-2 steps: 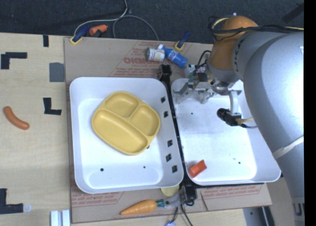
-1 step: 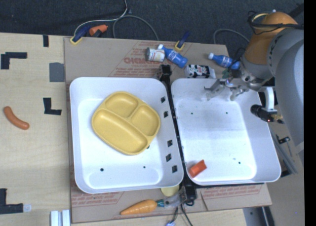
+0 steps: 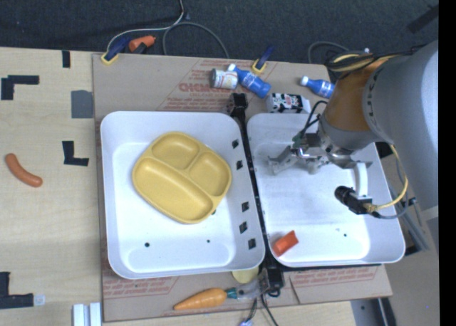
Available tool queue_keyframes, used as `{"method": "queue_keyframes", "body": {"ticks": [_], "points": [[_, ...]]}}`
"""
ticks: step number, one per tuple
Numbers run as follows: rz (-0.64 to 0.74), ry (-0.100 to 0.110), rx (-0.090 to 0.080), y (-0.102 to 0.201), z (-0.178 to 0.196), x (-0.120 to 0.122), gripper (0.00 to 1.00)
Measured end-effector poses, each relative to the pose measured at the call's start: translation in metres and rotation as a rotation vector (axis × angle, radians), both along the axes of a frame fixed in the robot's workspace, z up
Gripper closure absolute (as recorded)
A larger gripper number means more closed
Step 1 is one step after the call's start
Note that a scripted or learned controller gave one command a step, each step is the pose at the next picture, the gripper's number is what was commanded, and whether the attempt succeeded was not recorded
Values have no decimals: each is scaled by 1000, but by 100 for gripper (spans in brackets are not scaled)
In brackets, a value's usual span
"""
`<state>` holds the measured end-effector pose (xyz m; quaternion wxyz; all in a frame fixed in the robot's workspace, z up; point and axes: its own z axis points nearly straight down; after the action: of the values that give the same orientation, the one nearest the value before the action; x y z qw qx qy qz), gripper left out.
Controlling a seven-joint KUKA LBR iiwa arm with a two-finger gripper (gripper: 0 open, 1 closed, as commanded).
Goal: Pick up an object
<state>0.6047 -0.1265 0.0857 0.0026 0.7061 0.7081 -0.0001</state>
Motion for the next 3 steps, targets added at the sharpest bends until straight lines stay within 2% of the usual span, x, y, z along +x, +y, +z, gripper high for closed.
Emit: {"method": "queue_keyframes", "body": {"ticks": [1, 2, 3], "points": [[1, 0, 3, 28, 0, 49, 0], [-1, 4, 3, 33, -1, 64, 0], [-2, 2, 3, 27, 0, 64, 0]]}}
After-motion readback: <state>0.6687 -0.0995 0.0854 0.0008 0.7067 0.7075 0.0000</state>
